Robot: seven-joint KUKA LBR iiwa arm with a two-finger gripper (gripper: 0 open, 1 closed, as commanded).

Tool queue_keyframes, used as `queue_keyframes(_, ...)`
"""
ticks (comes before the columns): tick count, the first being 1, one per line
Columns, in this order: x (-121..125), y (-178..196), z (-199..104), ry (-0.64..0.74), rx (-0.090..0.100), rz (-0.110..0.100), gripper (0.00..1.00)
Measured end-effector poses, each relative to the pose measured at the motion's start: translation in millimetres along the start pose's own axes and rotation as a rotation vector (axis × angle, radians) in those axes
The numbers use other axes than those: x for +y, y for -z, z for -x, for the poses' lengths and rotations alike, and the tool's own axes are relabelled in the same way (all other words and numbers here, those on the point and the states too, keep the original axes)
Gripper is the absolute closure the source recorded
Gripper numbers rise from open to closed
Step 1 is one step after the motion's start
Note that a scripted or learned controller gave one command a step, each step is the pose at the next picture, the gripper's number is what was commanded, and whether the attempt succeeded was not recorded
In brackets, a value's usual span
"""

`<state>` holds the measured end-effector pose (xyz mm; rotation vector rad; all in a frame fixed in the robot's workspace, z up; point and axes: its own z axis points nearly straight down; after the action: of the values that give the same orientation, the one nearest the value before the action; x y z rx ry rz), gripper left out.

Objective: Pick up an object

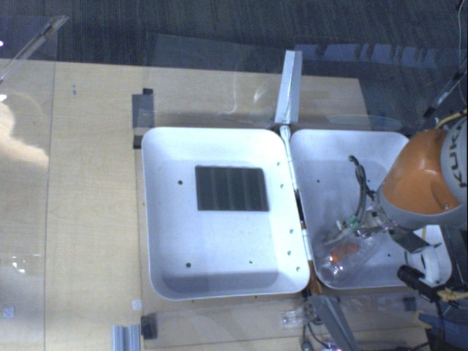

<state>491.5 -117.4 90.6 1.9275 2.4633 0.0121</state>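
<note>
Gripper [363,224] hovers at lower right of frame, its grasp impossible to judge, over a clear plastic bottle [342,258] in the right bin [322,163], seemingly light, slick, best gripped mid-body.

Cool, bluish, fairly even light. Glare washes out the surface [22,134] at far left. Soft shadow lies along the left bin's [219,284] near wall. Slightly soft focus overall.

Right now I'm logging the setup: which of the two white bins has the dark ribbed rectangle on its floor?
The left bin. A dark ribbed rectangle lies on its floor; the right bin, under the arm, has none.
</note>
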Motion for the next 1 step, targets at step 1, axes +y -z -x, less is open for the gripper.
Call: queue_keyframes(1, 4.3, 12.4, 0.5, 0.001, -0.004, 0.01, 1.0)
